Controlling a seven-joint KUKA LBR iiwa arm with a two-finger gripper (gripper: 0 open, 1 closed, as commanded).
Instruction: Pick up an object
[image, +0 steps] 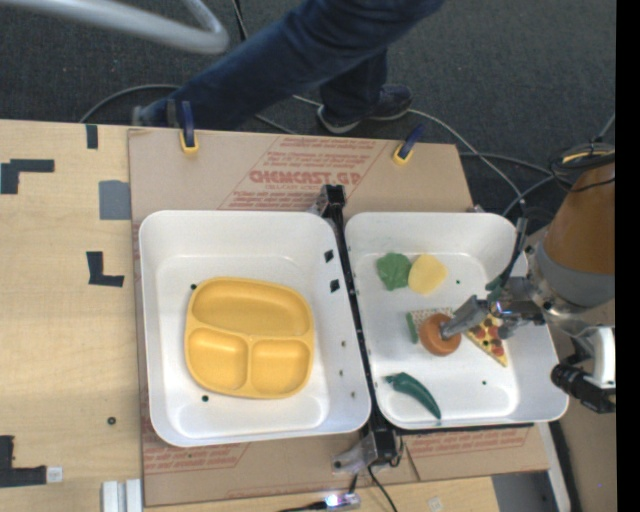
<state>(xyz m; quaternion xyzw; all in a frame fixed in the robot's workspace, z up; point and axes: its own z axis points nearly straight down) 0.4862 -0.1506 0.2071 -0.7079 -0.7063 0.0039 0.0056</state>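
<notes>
- You are looking down at a slant on a pale wooden worktop (60, 330) marked with a few dark tape shapes.
- A brown cardboard sheet (290, 175) with red printing lies on it, held at the far edge by two yellow clamps (188, 140).
- Two shallow white bins sit side by side on the cardboard, touching along the middle.
- The left bin (160, 250) holds a yellow divided tray (250, 335) with three compartments.
- The right bin (480, 400) holds the small toy foods: a green leafy piece (394, 270) touching a pale yellow piece (428, 274), a round orange piece (438, 336), a pizza slice (490, 342) and a dark green pepper (415, 393) near the front wall.
- The grey and orange arm (585, 240) reaches in from the right.
- Its hand (470, 318) is low in the right bin, between the orange piece and the pizza slice; you cannot tell how far open it is or whether it grips anything.
- Beyond the worktop is dark carpet (520, 70) with cables, and a person's blue trouser leg (300, 55) and dark shoe (365, 105).
</notes>
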